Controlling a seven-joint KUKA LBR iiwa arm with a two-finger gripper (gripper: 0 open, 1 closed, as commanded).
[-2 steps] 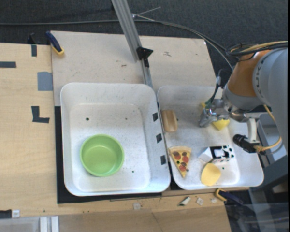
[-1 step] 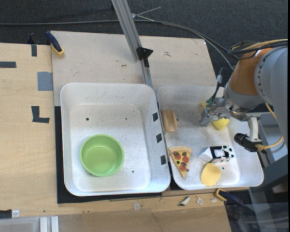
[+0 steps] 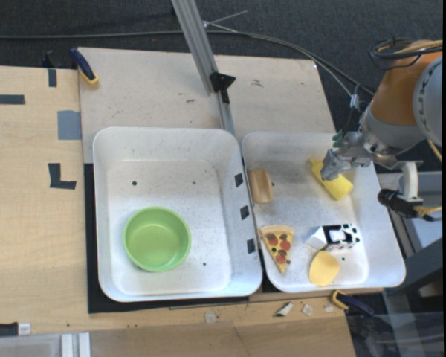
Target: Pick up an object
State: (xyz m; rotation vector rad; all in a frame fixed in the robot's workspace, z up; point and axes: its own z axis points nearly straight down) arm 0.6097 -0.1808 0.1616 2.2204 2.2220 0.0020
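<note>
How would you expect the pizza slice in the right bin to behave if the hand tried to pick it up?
The pizza slice lies flat on the right bin floor, so it probably offers little edge to pinch. It looks like a rigid toy, likely light and stiff rather than floppy. Its wedge shape should not roll, though a push might slide it against the bin's left wall, which it lies near.

A robotics lab test station.
Taped plywood desk (image 3: 30, 199), two white bins (image 3: 108, 199), grey-orange robot arm (image 3: 405, 103), loose cables (image 3: 282, 44), metal camera pole (image 3: 197, 36).
</note>
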